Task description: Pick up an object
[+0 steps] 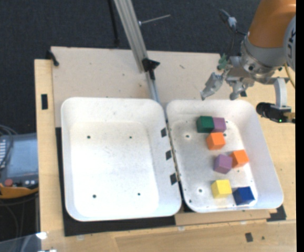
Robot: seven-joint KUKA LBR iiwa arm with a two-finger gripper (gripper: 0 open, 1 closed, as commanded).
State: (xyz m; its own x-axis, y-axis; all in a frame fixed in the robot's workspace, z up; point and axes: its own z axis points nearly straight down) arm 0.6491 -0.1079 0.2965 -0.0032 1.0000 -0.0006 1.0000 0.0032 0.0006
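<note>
The right bin (194, 193) holds several small blocks: a green one (205, 123) touching a purple one (219, 123), an orange one (216, 140) just below them, a second purple (222, 163) beside a second orange (240, 157), and a yellow (221, 188) next to a blue (243, 195) near the front. My gripper (224, 87) hangs above the bin's far rim, behind the green and purple blocks. Its two fingers are spread apart, open, with nothing between them.
The left bin (78, 156) lies beside the right one. A slanted metal rail (133, 30) rises from the seam between the bins at the back. A grey device with cables (15, 161) sits off the bench at left.
</note>
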